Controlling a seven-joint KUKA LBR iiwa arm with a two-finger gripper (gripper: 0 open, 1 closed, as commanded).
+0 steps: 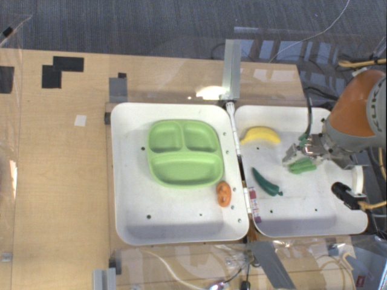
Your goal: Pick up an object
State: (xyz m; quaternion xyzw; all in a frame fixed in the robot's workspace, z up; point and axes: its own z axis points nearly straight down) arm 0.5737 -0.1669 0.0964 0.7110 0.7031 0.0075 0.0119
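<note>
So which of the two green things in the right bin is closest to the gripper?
The lighter green piece, right at the gripper. The dark green one lies apart, nearer the bin's middle.

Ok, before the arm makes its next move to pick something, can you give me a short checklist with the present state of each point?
1. Gripper is over the right bin: ok.
2. A target lies near it: ok, the light green object is right beside the gripper.
3. Object held between the fingers: cannot tell, the view is too small there.
4. Other items lie apart from the target: ok, the banana and the dark green vegetable do not touch it.
5. Left bin items stay out of the way: ok, the green divided plate and the orange object sit there.
</note>
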